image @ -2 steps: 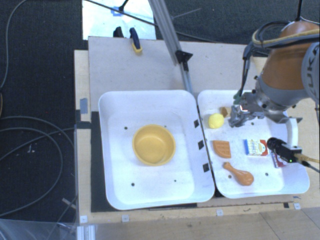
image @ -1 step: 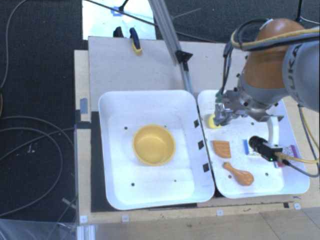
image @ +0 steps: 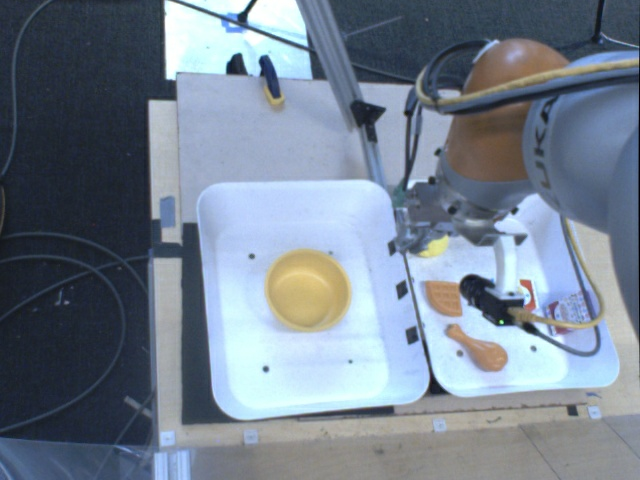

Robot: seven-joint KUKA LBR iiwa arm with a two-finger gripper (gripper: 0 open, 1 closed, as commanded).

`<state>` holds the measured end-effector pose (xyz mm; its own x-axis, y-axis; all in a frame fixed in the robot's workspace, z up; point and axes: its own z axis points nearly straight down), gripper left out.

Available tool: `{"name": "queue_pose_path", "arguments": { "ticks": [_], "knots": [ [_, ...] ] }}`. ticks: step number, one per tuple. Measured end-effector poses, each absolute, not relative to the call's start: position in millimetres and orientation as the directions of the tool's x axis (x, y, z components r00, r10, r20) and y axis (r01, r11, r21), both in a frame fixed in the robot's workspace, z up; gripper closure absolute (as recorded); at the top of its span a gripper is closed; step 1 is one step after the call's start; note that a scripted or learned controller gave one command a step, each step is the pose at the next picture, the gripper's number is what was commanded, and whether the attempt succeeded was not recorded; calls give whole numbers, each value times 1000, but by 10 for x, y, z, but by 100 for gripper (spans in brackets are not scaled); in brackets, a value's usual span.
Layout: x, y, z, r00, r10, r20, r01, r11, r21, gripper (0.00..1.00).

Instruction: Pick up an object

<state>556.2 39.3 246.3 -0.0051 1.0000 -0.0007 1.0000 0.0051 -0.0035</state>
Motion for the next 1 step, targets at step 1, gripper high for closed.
{"name": "queue_pose_path", "arguments": {
  "ticks": [1],
  "knots": [
    [5612,977,2459,-7,1000,-1,1000,7,-3,100]
  ]
}}
